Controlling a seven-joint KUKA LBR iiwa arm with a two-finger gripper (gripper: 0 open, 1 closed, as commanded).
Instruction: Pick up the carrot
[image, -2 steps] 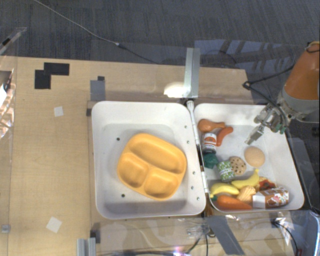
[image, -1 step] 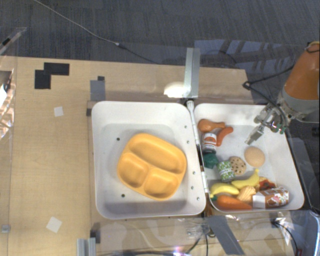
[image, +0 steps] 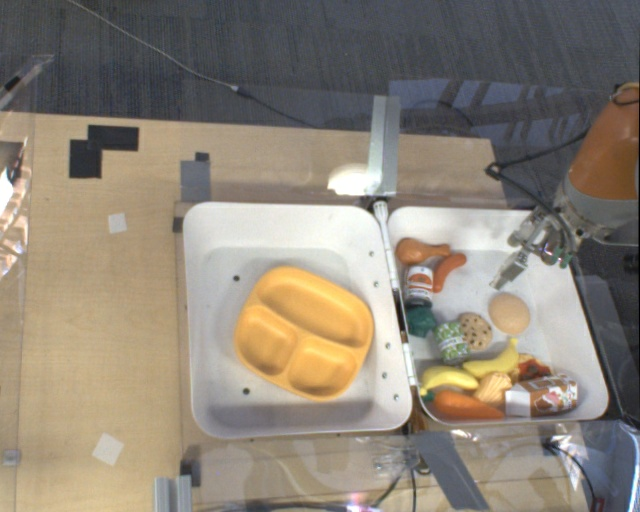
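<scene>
The carrot (image: 468, 405) lies at the near edge of the right bin (image: 590, 330), on its side, with its length running left to right. A banana (image: 450, 379) sits just behind it, touching or nearly so, and a small labelled bottle (image: 543, 396) lies at its right end.

The arm (image: 605, 165) comes in from the right, its orange band high over the bin's far right corner. The pincer (image: 520, 262) hangs over the far right part of that bin, well apart from the carrot. Its fingers look slightly parted with nothing between them, pointing down and left toward a pale egg (image: 509, 313) just near of it.

Other toy food crowds the same bin: a drumstick (image: 420, 250) and a sausage (image: 449, 268) at the far left, a small jar (image: 419, 286) beside them, a cookie (image: 474, 331) in the middle and a green piece (image: 420, 321) against the left wall.

The left bin (image: 210, 300) holds a yellow divided plate (image: 303, 331), turned at a slant. Both bins rest side by side on the wooden counter (image: 100, 330).
</scene>
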